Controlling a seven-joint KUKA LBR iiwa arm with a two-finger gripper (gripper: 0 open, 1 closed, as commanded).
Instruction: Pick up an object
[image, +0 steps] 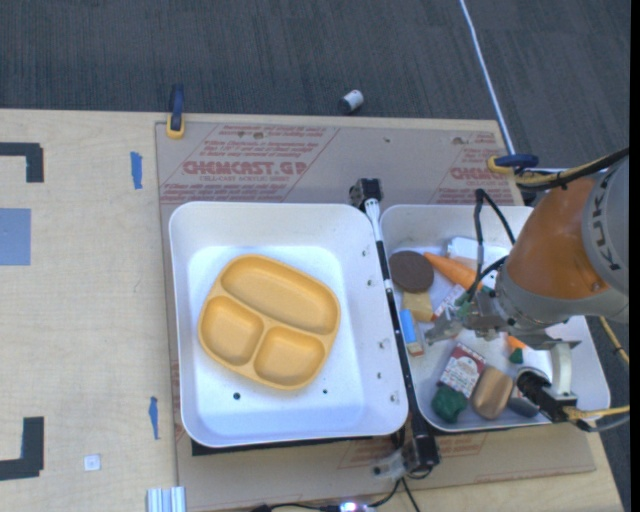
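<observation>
Camera view, from above at a slant.

Left: shallow white bin (190, 232) on a red-printed cardboard sheet (300, 160) laid over the pale counter (80, 300). Inside, one yellow divided tray (268, 322), flat on the bin floor, set slightly askew, with one long compartment toward the far side and two smaller ones toward the near side.

Right: second white bin (430, 212), touching the first along a shared edge and crowded with small objects:
- Far end: brown disc (409, 270) beside an orange carrot (455, 270), with a white item (462, 247) just behind the carrot.
- Along the left wall: narrow blue piece (407, 326).
- Middle: red-and-white packet (460, 371).
- Near end: green lump (449, 404) touching a tan bottle-shaped object (490, 392).

Grey arm with an orange band (560, 250), reaching in from the right over the right bin. Hand (445, 328) low among the clutter, between the carrot and the red-and-white packet, pointing toward the blue piece. Grasping or released: cannot tell, the tip being lost against the objects under it. Nothing visibly lifted; every candidate for picking lying in the right bin.
</observation>
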